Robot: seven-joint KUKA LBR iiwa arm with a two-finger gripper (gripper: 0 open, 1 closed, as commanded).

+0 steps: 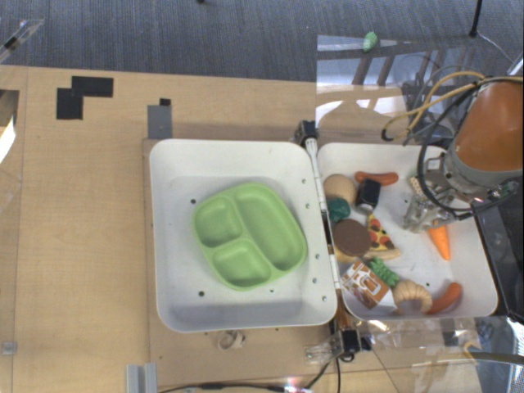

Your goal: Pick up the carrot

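orange carrot [440, 241], green divided plate [249, 235], white bins [168, 219], brown cookie [353, 237].

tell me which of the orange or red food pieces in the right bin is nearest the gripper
The carrot, a pointed orange wedge lying just below the gripper. The sausage at the bin's top and the sausage near its bottom edge both lie farther off.

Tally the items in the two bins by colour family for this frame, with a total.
Green: 3, divided plate, dark green piece, green piece
Orange or red: 3, carrot, sausage, sausage
Brown or tan: 3, bun, round patty, croissant
Multicoloured: 2, pizza slice, carton
Black: 1, block
Total: 12
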